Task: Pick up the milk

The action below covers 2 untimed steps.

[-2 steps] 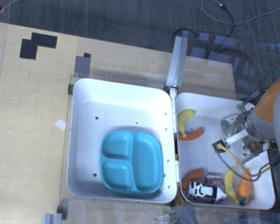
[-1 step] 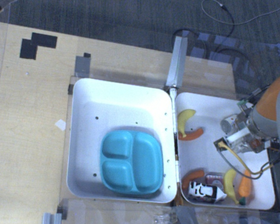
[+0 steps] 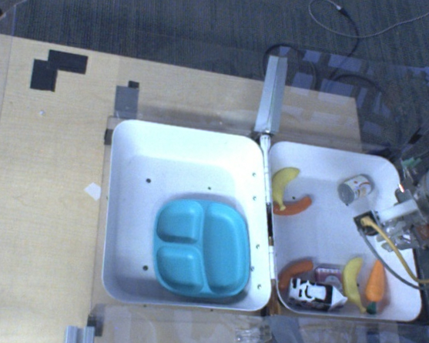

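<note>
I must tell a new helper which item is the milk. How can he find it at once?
Look in the right bin, at its near edge. The milk lies there on its side, a small white carton with black cow patches; its neighbours, a banana and a carrot, are yellow and orange.

No text, brand or number can be read anywhere. The milk (image 3: pixel 317 293) carton bears black-and-white patches. Any print on it is too small to read.
</note>
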Motion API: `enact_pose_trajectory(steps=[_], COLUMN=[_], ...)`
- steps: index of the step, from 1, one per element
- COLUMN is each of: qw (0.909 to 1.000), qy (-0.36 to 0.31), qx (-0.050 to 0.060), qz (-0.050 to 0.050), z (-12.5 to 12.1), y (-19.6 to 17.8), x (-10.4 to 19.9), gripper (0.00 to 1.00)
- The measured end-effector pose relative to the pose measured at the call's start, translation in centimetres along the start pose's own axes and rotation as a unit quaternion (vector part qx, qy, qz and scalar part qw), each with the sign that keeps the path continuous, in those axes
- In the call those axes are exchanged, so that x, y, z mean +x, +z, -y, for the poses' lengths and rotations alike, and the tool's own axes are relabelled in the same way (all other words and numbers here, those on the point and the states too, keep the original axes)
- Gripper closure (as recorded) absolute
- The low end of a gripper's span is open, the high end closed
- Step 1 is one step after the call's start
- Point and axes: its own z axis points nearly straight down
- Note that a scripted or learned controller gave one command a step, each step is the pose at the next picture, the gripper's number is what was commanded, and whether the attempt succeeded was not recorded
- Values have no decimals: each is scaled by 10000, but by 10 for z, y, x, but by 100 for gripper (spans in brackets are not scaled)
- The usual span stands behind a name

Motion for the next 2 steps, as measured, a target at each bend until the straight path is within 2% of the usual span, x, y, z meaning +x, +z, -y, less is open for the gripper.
enact_pose_trajectory(steps=[1, 2], qw=[9996, 9944], qy=[-274, -1057], qx=[-2, -12], qz=[6, -4], z=[-37, -15], y=[17, -102], x=[8, -46], gripper=[100, 100])
